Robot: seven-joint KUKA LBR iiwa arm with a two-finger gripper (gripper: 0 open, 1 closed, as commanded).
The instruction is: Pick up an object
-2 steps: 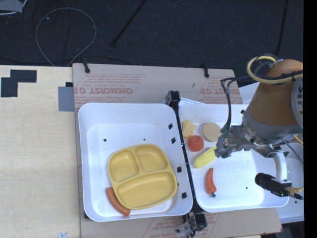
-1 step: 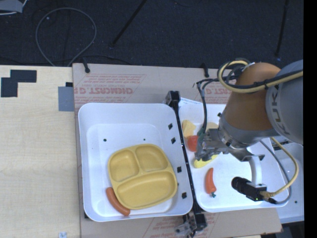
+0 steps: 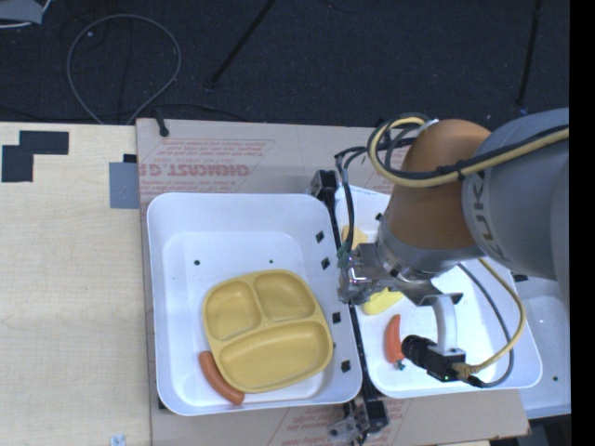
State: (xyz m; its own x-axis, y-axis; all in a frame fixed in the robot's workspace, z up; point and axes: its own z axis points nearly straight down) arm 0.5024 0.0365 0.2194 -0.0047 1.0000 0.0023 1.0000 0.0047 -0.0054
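Whether the grey arm's two-finger gripper [image 3: 358,282] is clenched cannot be told; a yellow plastic piece [image 3: 381,300] lies just beside it, a small red-orange chilli [image 3: 393,338] nearby.

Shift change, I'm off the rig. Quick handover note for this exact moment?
Pincer: low over the right bin, near the wall it shares with the left bin; the wrist hides its tips, so whether it grips anything cannot be told.
Right bin: a yellow piece just beside the pincer, a small red-orange piece nearer the front.
Left bin: a yellow divided plate with an orange sausage-shaped piece against its front-left edge.
Done: no pick confirmed; nothing seen lifted.
Left: grasp one object, likely the yellow piece, raise it and check that it came up.
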